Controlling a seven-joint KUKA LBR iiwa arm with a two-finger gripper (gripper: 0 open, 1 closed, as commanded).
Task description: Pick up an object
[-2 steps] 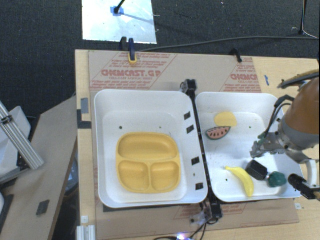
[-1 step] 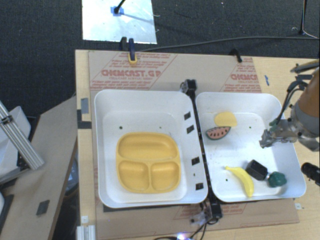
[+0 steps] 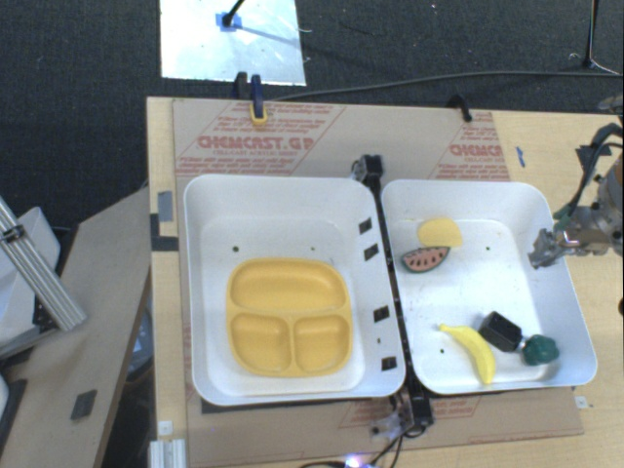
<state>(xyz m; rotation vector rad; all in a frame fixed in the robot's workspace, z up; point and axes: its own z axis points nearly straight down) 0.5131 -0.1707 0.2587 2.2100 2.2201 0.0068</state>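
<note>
Looking down at a slant on a pale wooden bench [image 3: 322,130] covered by a sheet printed with red lettering, and dark carpet lies beyond it across the top of the frame. A shiny silver sheet [image 3: 231,27] rests on that carpet at upper left, and a blue and yellow clamp [image 3: 255,100] bites the bench's far edge just below it. A black cable runs along the back of the bench toward the right. At the far left edge, a slotted aluminium bar [image 3: 37,271] slants across a lower grey surface.

Two shallow white bins sit side by side at centre. The left bin [image 3: 210,213] holds a yellow divided plate [image 3: 290,316], lying flat in its lower middle. The right bin [image 3: 561,291] carries the small pieces: a yellow lemon-like shape [image 3: 440,232] near the top, a watermelon slice [image 3: 426,258] touching just below and left of it, a banana [image 3: 472,349] at the lower middle, a black block [image 3: 501,331] just right of the banana, and a green piece [image 3: 540,350] beside the block in the lower right corner.

Now the arm: it comes in at the right edge, mid-height, and the gripper [image 3: 546,249] hangs over the right bin's right rim, well apart from every object. Whether it is parted or closed cannot be told from here; nothing is visibly held.
</note>
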